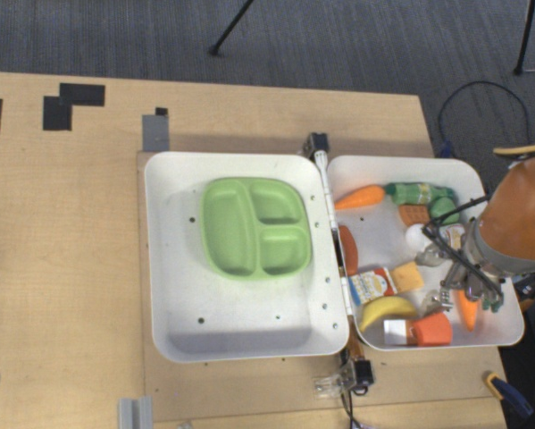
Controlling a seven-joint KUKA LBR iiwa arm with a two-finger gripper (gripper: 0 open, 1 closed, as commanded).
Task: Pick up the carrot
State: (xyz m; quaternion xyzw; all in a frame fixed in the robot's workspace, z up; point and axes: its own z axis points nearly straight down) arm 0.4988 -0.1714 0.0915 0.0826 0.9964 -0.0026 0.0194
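An orange carrot (pixel 359 197) lies at the back left of the right bin (pixel 495 336), its tip pointing at the divider. My gripper (pixel 468 291) hangs low over the bin's front right corner, well away from that carrot. A small orange tapered piece (pixel 468 313) sits right under the gripper, partly covered by it; whether it is held is unclear. The grey arm with its orange band (pixel 522 213) comes in from the right and hides part of the bin.
The right bin also holds a green bottle (pixel 423 192), red sausage (pixel 347 248), snack packet (pixel 371 285), banana (pixel 389 308), yellow block (pixel 407 277) and orange block (pixel 430 329). A green divided plate (pixel 254 226) lies in the left bin (pixel 178 329).
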